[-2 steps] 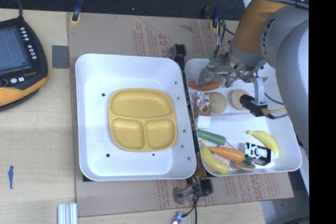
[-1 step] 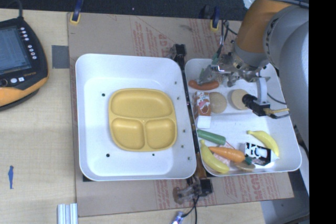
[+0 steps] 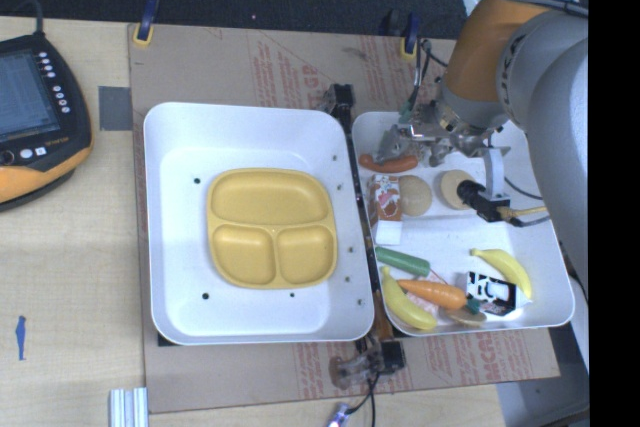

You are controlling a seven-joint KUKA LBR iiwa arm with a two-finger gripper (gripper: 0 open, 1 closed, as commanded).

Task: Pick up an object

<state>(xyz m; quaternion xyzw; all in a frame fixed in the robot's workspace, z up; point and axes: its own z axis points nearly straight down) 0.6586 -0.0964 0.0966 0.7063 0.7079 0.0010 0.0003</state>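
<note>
Two white bins are seen side by side on the table (image 3: 70, 245). The left bin (image 3: 170, 215) is occupied at its middle by a yellow divided tray (image 3: 272, 225), and a bare white margin is left along all four of its walls. The right bin (image 3: 545, 245) is crowded: a sausage (image 3: 388, 162) lies near its far left corner, a green piece (image 3: 403, 261), a carrot (image 3: 433, 293) and a yellow banana (image 3: 504, 267) are gathered along the near half, and a strip of bare floor is left between them. The arm (image 3: 500, 45) is reached in from the right and bent down over the far edge of the right bin. The gripper (image 3: 432, 137) is placed just beside the sausage; whether it is released or clenched cannot be told
</note>
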